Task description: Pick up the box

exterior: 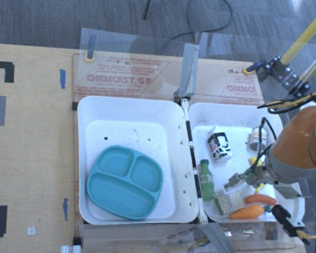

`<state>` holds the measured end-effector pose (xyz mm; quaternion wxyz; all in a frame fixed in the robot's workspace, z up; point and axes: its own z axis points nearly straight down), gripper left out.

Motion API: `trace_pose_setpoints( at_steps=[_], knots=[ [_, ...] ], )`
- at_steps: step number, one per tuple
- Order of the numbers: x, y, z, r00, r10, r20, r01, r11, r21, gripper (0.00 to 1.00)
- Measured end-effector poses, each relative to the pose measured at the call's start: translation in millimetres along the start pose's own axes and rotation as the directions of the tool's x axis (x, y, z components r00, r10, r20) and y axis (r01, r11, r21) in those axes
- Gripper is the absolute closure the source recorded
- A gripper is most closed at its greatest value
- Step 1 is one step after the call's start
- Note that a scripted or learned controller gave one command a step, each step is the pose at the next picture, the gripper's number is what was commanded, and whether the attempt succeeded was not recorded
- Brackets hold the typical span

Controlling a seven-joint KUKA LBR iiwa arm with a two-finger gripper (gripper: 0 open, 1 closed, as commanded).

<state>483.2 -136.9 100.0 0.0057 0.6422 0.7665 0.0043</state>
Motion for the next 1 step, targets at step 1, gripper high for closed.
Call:
trace_pose_setpoints(
  at_steps=[1],
  knots=[
    [11.9, -0.1, 10.5, 0.997, -0.071, 0.004, 0.071, 0.997, 0.005, 0.0]
  ],
)
